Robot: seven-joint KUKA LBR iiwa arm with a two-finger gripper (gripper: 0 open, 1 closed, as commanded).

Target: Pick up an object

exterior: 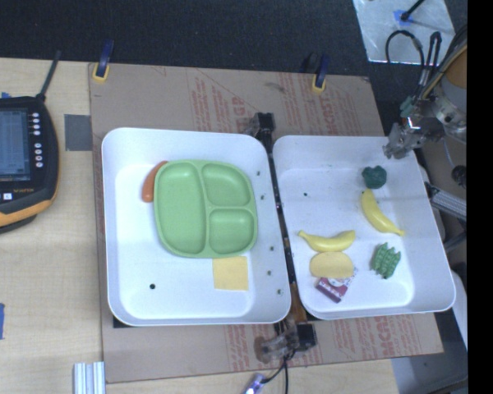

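Two shallow white bins are sitting side by side on a sheet of brown cardboard (230,97) that is covering the bench. The left bin (127,220) is carrying a green divided plate (205,208) near its middle, an orange sausage-shaped piece (150,183) peeking out from under the plate's left rim, and a flat yellow cheese square (231,273) lying just below the plate toward the bin's near edge.

The right bin (312,158) is holding the pickable things, all gathered in its right and near parts. The arm is reaching in from the right, and its gripper (397,142) is hanging over the bin's far right corner, close to the rim. Whether it is spread or closed I cannot tell; nothing is showing in its grasp.

Nearest to the gripper, just below it, a dark green broccoli-like lump (374,176) is resting near the right edge. Just below that, a yellow banana (380,213) is lying with its long axis slanting from upper left to lower right. A second, curved banana (328,240) is lying nearly crosswise toward the bin's middle, ends turned up. Touching it from below is a pale yellow rounded piece (331,263), and a small red and white packet (334,287) is sitting against that near the near edge. A green leafy bunch (385,260) is lying near the right edge, well apart from the gripper.

A handheld control pendant (12,158) is resting at the bench's left edge.
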